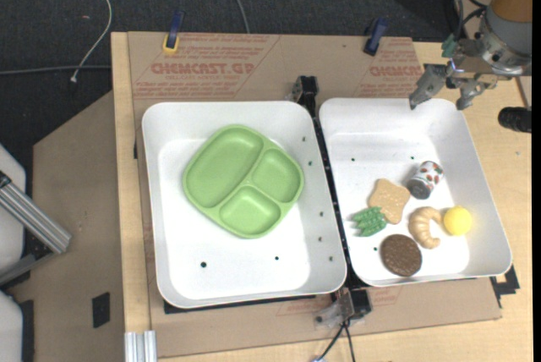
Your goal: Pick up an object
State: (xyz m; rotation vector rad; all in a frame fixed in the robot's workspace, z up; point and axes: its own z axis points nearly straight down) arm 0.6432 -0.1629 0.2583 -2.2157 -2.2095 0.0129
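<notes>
My gripper [445,93] hangs over the far edge of the right bin [385,119], its two fingers spread open with nothing between them. Well in front of it, in the near half of that bin, lie a small grey can [425,178], a tan toast piece [389,196], a green leafy toy [369,221], a croissant [425,226], a yellow ball [457,221] and a brown round cookie [400,255]. All of them rest on the bin floor, apart from the gripper.
The left bin [169,250] holds a green three-part plate [243,180]. Two blue clamps [174,30] [374,36] grip the cardboard at the back. A black bracket [305,89] sits between the bins' far corners. Cables trail on the dark floor behind.
</notes>
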